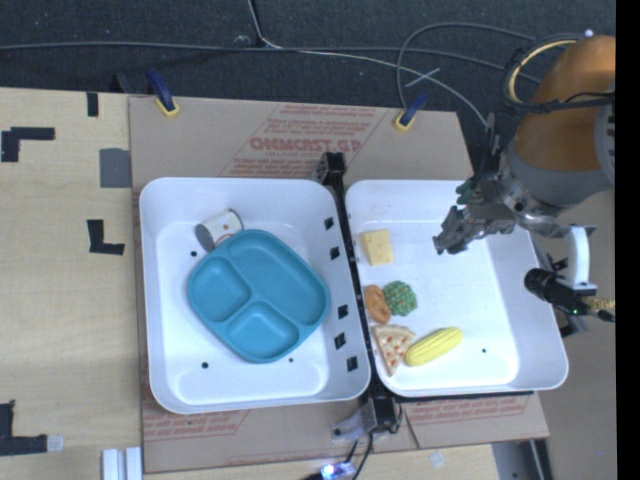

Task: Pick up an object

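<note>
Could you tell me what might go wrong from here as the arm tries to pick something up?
The food sits packed together: bread touches the broccoli, and the pizza slice touches the corn, so a grasp may catch two or knock one away. All lie close to the right bin's left wall, which could block the gripper.

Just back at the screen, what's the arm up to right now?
The gripper hangs over the right bin, with nothing seen between its fingers. The toy food lies to its left and below: a cheese block, broccoli, a corn cob and a pizza slice. The left bin holds a blue divided plate and a small cup.
</note>
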You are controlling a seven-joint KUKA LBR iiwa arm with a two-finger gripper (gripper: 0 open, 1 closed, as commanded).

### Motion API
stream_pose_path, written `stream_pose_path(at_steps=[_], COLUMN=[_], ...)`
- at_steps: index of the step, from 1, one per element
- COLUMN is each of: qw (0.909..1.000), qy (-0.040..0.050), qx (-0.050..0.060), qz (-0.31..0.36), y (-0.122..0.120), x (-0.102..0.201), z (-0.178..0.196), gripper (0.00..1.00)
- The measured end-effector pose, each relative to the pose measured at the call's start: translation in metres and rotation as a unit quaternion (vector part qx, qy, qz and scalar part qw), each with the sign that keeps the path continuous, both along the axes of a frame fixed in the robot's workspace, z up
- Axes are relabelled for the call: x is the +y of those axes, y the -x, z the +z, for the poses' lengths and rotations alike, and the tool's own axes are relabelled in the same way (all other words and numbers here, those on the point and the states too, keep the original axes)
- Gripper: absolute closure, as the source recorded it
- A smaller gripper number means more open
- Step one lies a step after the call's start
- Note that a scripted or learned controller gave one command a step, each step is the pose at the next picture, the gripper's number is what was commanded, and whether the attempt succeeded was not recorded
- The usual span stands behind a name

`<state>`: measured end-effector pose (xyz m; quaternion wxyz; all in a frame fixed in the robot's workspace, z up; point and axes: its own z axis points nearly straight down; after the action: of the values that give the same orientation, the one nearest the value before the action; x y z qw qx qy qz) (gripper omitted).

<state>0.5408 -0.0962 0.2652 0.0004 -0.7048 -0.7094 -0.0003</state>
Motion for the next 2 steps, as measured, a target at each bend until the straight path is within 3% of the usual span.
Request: stream_pose_path(at_steps=[2], qw=[1.0], qy=[-0.0001], qx=[0.001], qz=[0.0], y=[-0.006], x=[0.105], z=[-0.017], gripper=[1.0])
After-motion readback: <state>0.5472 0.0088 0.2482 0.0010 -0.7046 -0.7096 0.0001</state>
